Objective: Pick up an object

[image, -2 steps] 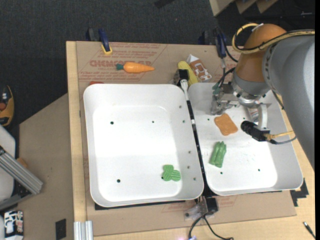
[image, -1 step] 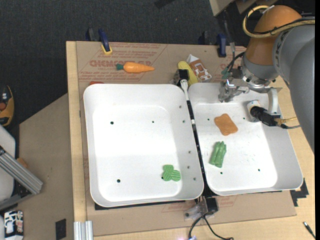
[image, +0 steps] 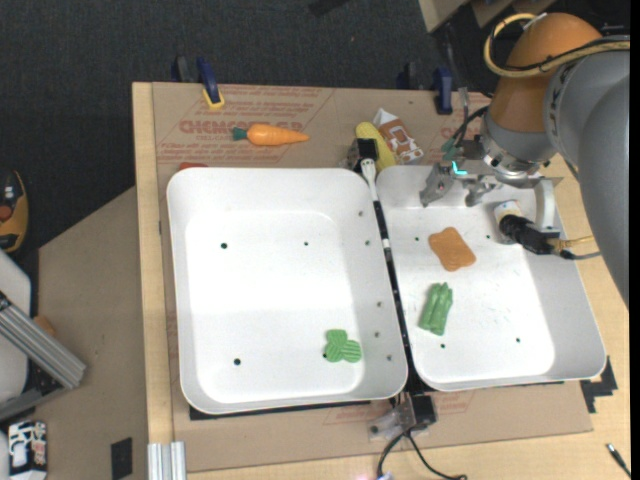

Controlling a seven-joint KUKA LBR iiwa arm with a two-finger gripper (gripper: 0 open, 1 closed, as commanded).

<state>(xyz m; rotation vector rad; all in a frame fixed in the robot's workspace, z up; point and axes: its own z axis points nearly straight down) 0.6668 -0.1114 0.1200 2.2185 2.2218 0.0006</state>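
So nearest the camera you've got the front rim of the right bin (image: 500,376), and I'll use that bin as the reference for everything. Just left of it, in the near corner of the left bin (image: 270,288), sits a small green clover-looking piece (image: 343,348).

Inside the right bin, toward its near-left part, there's a green leafy veg-shaped toy (image: 436,308) lying flat. A bit farther back from that, roughly mid-bin, is an orange flat piece (image: 453,249), also lying on the floor of the bin, well apart from the walls. Either one looks like a fair target for "pick up an object".

At the far edge of the right bin is the hand (image: 455,184), hanging over the back rim with nothing between its fingers. Honestly I can't tell whether it's spread or pressed together from this angle, too much clutter around the wrist.

Beyond the bin's far-left corner, on the desk (image: 300,118), there's a yellow and brown packet-ish thing (image: 385,140), and farther left a toy carrot (image: 270,136).

My read: this is the approach step, nothing grabbed yet. The orange piece is closest to the hand, so the next move would probably be to come forward over it, line up, and drop straight down. It's flat, so it could be tricky to pinch.
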